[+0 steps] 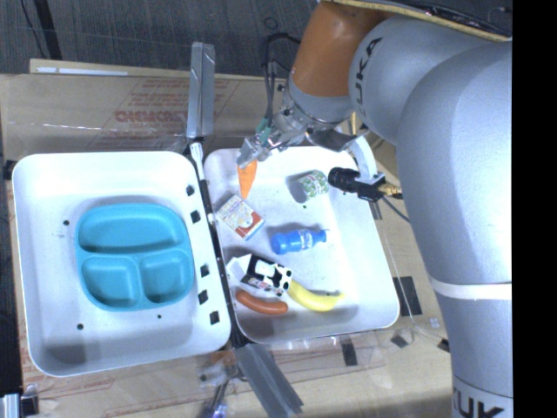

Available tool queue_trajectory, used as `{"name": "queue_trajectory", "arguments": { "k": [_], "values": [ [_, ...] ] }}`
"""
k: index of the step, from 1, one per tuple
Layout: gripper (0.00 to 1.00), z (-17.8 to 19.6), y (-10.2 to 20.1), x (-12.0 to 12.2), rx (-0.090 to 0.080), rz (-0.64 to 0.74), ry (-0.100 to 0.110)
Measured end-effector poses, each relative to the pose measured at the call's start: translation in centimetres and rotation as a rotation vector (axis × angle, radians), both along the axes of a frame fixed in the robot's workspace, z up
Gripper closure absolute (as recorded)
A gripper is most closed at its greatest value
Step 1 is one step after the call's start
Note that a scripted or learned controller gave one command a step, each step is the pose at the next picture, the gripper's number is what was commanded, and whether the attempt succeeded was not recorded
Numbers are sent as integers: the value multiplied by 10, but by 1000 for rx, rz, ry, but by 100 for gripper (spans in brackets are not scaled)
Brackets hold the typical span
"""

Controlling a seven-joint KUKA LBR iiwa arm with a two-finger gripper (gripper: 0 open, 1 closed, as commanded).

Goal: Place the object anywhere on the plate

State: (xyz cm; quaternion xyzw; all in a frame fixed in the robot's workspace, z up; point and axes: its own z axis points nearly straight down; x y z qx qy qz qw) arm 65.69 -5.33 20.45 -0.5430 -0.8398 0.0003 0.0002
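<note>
On the worktop's 2 white bins, we see the end effector [258,149] gripping the stiff, light orange plastic carrot [247,178] by its top, right of the blue divided plate [135,252].

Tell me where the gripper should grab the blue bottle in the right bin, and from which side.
Grip the blue bottle across its mid-body, coming straight down from above. It lies on its side, apart from its neighbours, so fingers should fit along both long sides.

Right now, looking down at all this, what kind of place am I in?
Probably a robotics lab set up for pick-and-place practice. A big grey arm with an orange band reaches over two shallow white bins; one holds a blue divided plate, the other toy food such as a yellow banana.
</note>
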Motion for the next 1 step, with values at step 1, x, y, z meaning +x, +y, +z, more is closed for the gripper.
{"name": "queue_trajectory", "arguments": {
  "k": [1],
  "values": [
    [100,20,17,-82,0,-66,1]
  ]
}}
